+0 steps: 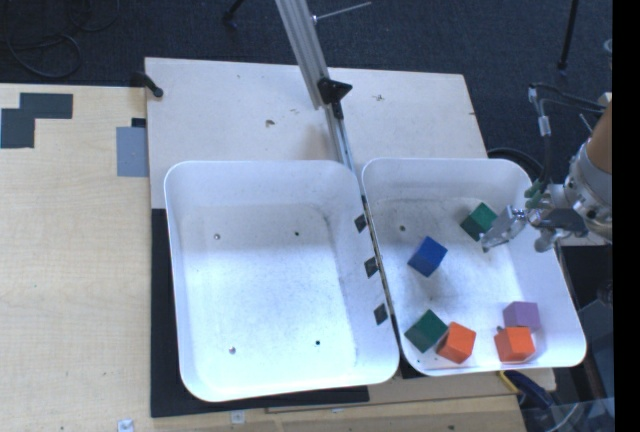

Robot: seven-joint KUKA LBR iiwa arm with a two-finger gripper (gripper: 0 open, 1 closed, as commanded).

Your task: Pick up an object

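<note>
1. In the camera view, the gripper (pixel 515 228) comes in from the right, over the right side of the right bin (pixel 455 172). Its fingers are too small and blurry to read, so I cannot tell how far open it is. Nothing can be seen held in it.
2. A green cube (pixel 479 220) sits just beside the tip of the gripper, on its left. I cannot tell if they touch.
3. The right bin has six blocks in it. The green cube is near the top right.
4. A blue cube (pixel 427 256) lies in the middle of that bin, below and left of the green one.
5. A dark green cube (pixel 427 330) sits at the bottom left corner, with an orange cube (pixel 457 342) right next to it.
6. A purple cube (pixel 521 315) sits near the bottom right, and another orange cube (pixel 514 344) lies just below it, close enough that they seem to touch.
7. The left bin (pixel 190 182) sits right beside the right bin. Its white floor has small dark specks.
8. A grey metal rail (pixel 300 30) leans up from between the two bins.
</note>
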